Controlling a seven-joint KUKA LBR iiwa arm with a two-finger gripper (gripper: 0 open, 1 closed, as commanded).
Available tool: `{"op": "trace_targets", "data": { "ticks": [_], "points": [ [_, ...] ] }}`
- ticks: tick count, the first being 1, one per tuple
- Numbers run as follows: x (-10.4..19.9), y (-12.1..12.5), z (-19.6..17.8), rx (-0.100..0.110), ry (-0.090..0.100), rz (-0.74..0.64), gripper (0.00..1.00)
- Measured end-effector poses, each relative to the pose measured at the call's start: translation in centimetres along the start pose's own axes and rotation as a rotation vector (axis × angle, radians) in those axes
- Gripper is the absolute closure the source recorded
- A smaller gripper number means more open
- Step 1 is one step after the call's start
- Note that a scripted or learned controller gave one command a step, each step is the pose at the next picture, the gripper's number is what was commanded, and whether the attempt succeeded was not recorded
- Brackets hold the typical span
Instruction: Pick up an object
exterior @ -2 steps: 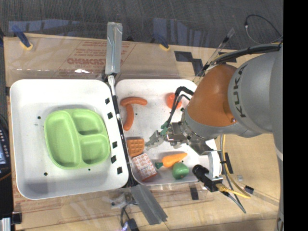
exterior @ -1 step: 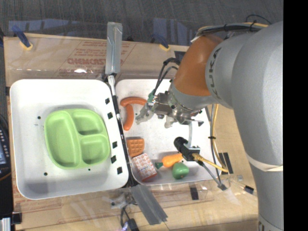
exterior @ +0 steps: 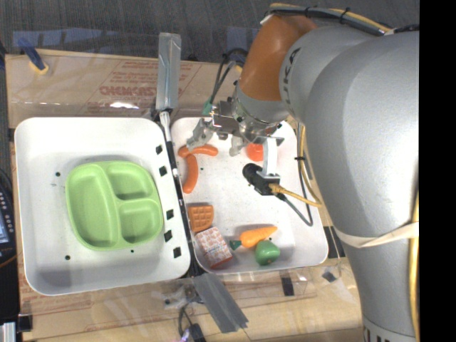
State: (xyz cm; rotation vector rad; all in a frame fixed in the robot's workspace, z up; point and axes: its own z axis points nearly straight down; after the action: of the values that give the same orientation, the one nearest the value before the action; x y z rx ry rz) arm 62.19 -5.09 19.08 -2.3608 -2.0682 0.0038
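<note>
The things to pick from lie in the right bin (exterior: 313, 251). Toward its far left corner lie two orange sausages: one sausage (exterior: 200, 150) lies crosswise near the far wall, and the longer sausage (exterior: 189, 173) lies lengthwise just beside the bin's left wall, its far end close to the first. Nearer the camera along that left wall sits a small brown waffle (exterior: 201, 214), and just below it a red-and-white packet (exterior: 213, 248) (tilted, one corner toward the waffle). To the packet's right lie a toy carrot (exterior: 256, 236) and, touching it on the near side, a green pepper (exterior: 267, 252). A red-orange piece (exterior: 254, 150) shows partly under the arm's wrist, near the far wall.

The gripper (exterior: 217, 128) hangs over the bin's far left corner, just above the crosswise sausage; whether its jaws are spread or closed I cannot tell, and nothing is seen between them. A black fitting (exterior: 259, 177) with a yellow cable hangs from the wrist over the bin's middle.

The left bin (exterior: 35, 141) holds a green divided tray (exterior: 114, 205), lying flat near its centre.
</note>
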Motion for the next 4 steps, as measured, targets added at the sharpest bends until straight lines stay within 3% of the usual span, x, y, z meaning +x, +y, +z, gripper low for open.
{"op": "trace_targets", "data": {
  "ticks": [1, 2, 3, 4],
  "points": [
    [3.3, 1.8, -9.3, -0.005, 0.0, 0.01, 0.0],
    [0.6, -3.0, -1.0, 0.004, -0.001, -0.022, 0.0],
    [-4.1, 0.8, 7.7, 0.005, -0.001, -0.13, 0.0],
    [0.7, -5.9, -0.2, -0.002, 0.001, -0.111, 0.0]
  ]
}}
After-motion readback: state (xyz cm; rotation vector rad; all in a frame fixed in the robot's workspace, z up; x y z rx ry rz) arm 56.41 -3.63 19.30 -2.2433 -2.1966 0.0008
